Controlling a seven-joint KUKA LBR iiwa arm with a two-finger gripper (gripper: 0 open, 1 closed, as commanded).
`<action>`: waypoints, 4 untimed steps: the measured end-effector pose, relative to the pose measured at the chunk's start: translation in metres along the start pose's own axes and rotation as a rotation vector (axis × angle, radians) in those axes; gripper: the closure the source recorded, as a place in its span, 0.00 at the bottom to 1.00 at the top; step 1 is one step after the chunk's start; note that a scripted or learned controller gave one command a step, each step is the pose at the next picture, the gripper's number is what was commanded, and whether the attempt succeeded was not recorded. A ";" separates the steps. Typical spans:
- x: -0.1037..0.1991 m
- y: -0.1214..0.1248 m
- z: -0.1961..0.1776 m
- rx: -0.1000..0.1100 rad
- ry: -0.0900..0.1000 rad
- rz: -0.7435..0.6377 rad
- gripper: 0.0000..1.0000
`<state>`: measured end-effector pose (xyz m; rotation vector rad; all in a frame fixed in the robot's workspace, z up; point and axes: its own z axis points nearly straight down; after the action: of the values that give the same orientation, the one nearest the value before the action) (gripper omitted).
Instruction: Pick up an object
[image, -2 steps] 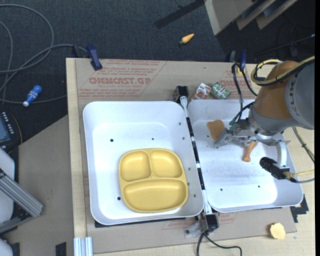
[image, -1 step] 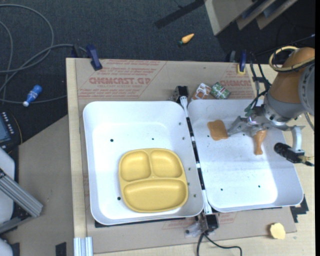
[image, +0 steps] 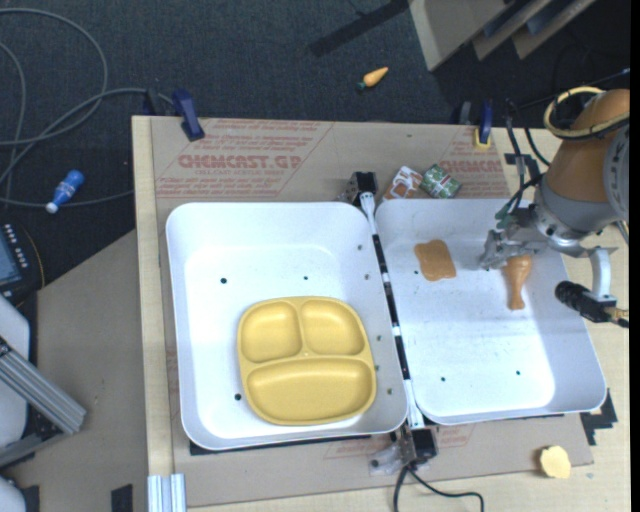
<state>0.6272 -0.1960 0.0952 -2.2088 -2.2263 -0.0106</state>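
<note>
You have one bench board (image: 250, 160) printed with red lettering that reads roughly "CHEMCAST GP", once at upper left and again, partly covered, at upper right. On it sit two white bins side by side. The left bin (image: 200, 250) holds one yellow divided plate (image: 303, 360) with three compartments, low in the bin. The right bin (image: 480, 370) holds two food-like items in its upper part: one flat brown piece (image: 435, 259) near the bin's left wall, and one tan drumstick-shaped piece (image: 516, 278) to its right, standing apart from it.

One arm (image: 585, 170) comes in from the upper right of the frame, and its gripper (image: 505, 250) sits just above the drumstick's upper end, touching or nearly so; you cannot tell from this angle whether it grips anything.

Smaller things: two blue clamps (image: 187, 112) on the board's top edge, one crumpled packet (image: 422, 182) above the right bin, one yellow lump (image: 554, 461) at lower right, one blue bottle (image: 66, 189) on the floor at left, and one small orange piece (image: 374, 76) at top centre.
</note>
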 end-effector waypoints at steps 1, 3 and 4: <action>0.008 0.001 0.001 0.005 0.017 -0.005 0.00; -0.015 -0.037 -0.046 0.003 0.014 -0.001 0.00; 0.068 -0.022 -0.097 -0.006 -0.008 -0.002 0.00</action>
<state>0.6044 -0.1294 0.1931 -2.2135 -2.2359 -0.0092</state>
